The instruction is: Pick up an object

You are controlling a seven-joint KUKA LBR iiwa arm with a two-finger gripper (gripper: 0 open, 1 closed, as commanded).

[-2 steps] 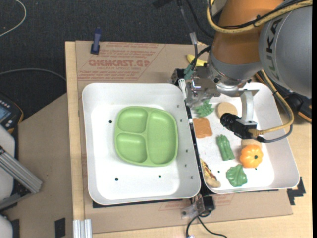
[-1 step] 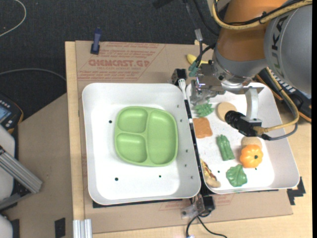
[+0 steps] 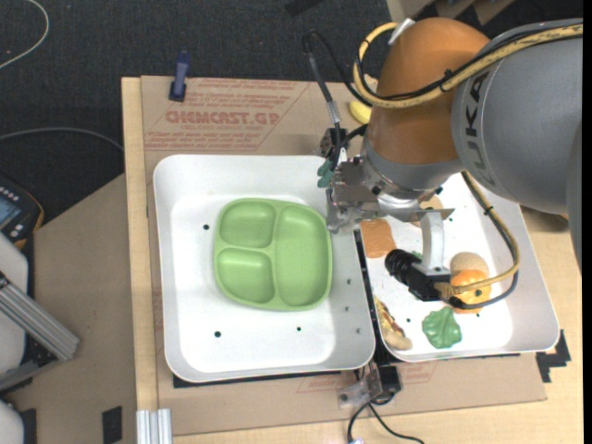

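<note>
Camera view: grey arm (image 3: 518, 109) low over the right white bin (image 3: 532, 322).
Gripper state cannot be told; green divided plastic plate (image 3: 274, 252) lies in the left white bin (image 3: 185, 248).

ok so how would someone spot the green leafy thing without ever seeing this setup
Start at the right-hand white bin, under the arm. Go to its near edge: the green leafy piece lies there, below the orange fruit. It is the bin's sole green item, crinkled and flat.

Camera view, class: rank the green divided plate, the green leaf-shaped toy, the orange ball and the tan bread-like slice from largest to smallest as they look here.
1. Green divided plate, by far the largest.
2. Green leaf-shaped toy, tan slice and orange ball: all look alike in size, and the arm covers part of the slice, so I leave them unranked.
</note>
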